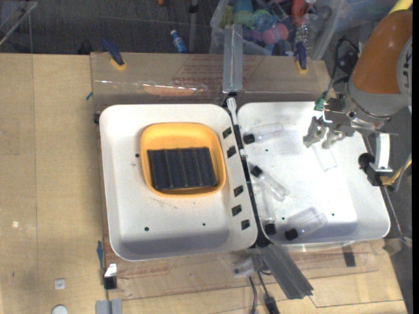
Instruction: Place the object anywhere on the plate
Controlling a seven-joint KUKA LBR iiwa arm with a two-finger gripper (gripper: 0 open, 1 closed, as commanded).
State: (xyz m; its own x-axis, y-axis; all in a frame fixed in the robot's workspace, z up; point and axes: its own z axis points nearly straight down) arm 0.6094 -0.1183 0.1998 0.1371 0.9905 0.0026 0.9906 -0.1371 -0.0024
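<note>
A yellow-orange plate (152, 138) sits in the middle of the left bin (124, 221). A dark ribbed rectangular object (182, 168) lies flat on the plate, covering most of its centre. My gripper (325, 136) hangs over the upper right part of the right bin (353, 208), far from the plate. A small clear piece (327, 159) lies on the bin floor just below the gripper. Whether anything is in the gripper is too small to tell.
Several clear tubes with black caps lie in the right bin: one near the top left (265, 134), one by the divider (272, 186), one at the front (305, 220). A black-clipped divider (237, 175) separates the bins. A crate of coloured toys (275, 8) stands behind.
</note>
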